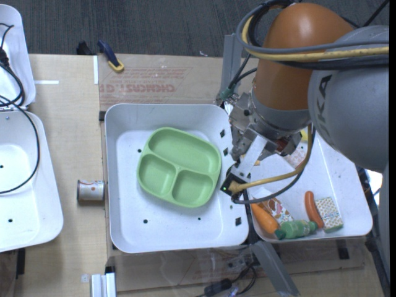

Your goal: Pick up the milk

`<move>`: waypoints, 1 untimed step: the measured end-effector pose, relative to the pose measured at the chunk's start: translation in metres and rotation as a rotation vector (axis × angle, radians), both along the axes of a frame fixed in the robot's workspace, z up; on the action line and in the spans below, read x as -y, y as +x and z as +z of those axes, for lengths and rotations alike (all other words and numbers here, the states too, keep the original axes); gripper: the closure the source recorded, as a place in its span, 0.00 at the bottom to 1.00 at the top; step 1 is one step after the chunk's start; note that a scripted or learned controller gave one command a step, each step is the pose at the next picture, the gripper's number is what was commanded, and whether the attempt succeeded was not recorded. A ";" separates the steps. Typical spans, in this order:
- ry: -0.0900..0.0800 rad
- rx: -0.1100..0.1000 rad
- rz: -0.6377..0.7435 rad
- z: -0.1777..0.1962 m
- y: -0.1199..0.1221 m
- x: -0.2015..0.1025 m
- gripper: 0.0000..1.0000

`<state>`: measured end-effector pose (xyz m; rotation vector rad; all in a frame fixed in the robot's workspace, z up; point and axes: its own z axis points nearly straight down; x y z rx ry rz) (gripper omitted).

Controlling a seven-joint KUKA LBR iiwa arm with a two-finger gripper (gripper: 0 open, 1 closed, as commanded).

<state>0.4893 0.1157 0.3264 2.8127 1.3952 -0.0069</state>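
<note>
Lying in the right bin point(340, 184), lower right of frame, a white patterned carton point(282, 211) looks like the milk, though that is not certain. It touches an orange carrot point(265, 221) on its left. A green bottle point(297, 229) sits just below it, with a red sausage point(312, 208) and a small pale box point(329, 213) to its right. The claw point(242, 153) is at the seam between the bins, up-left of the carton; open or closed, cannot tell. The centre bin point(124, 228) holds a green divided plate point(179, 167). A small can point(91, 190) lies on the desk point(68, 104), just left of that bin.
</note>
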 end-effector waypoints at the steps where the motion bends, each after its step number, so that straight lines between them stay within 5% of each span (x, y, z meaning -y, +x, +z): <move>1: 0.000 0.000 0.000 0.000 0.000 0.000 0.00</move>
